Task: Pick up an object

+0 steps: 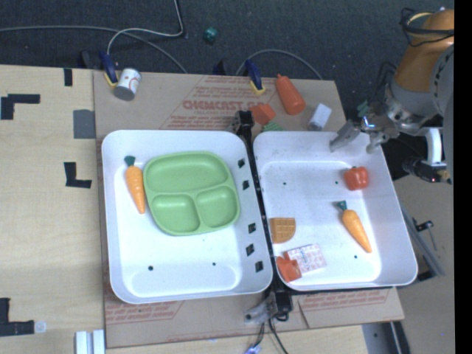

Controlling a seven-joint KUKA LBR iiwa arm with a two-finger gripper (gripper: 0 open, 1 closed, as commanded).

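While its 2-finger gripper hangs spread wide and holding nothing over the right white bin's far rim, the grey arm sits just beyond a small red toy pepper, with an orange plastic carrot nearer the camera.

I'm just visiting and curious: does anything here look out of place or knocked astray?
Yes. An orange toy bottle, a small grey block and a white can lie on the cardboard behind the bins, not inside them.

Two white bins, two carrots, one green plate.
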